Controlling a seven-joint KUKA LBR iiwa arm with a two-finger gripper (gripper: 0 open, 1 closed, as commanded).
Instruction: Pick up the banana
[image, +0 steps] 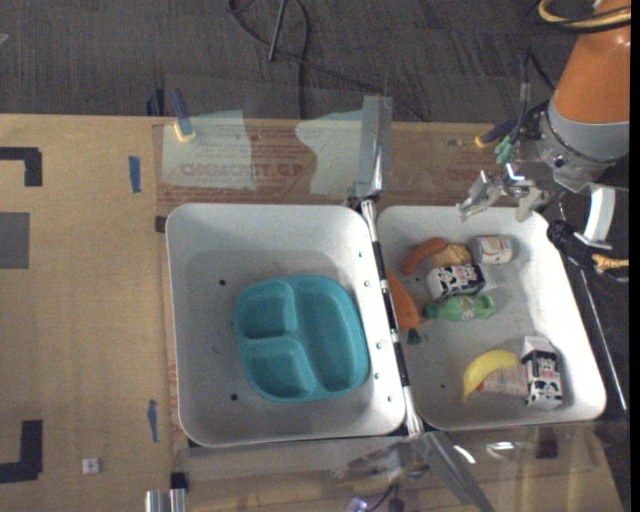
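Note:
The yellow banana (486, 369) lies near the front of the right bin (580, 340), touching a small milk carton (541, 372) on its right. My gripper (501, 198) hangs over the bin's back edge, well behind the banana. Its two fingers (476, 202) are spread apart with nothing between them.
The right bin also holds a carrot (403, 301), a sausage-like piece (428, 254), a cow-print carton (455, 279), a green bottle (460, 307) and a small can (492, 249). A teal divided plate (298, 338) sits in the left bin (195, 300).

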